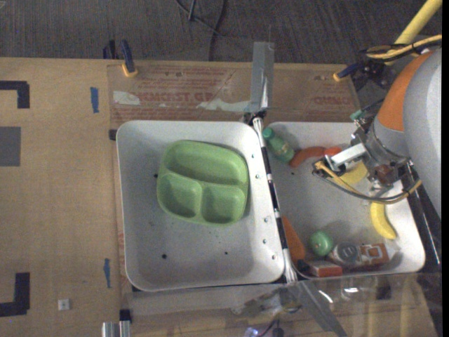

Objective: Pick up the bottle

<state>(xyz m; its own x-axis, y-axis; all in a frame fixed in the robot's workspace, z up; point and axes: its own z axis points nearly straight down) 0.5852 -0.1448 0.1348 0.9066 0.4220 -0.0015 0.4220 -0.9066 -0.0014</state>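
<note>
Bottle (278,146) hugs right bin's (414,258) far-left corner.

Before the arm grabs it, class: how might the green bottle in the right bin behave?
The bottle lies tilted on its side at the bin corner, so a nudge may roll it. It looks small, probably light plastic; its smooth round body could slip.

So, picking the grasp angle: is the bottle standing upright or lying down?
Lying down. The bottle rests on its side in the right bin's far-left corner, its cap toward the divider.
</note>
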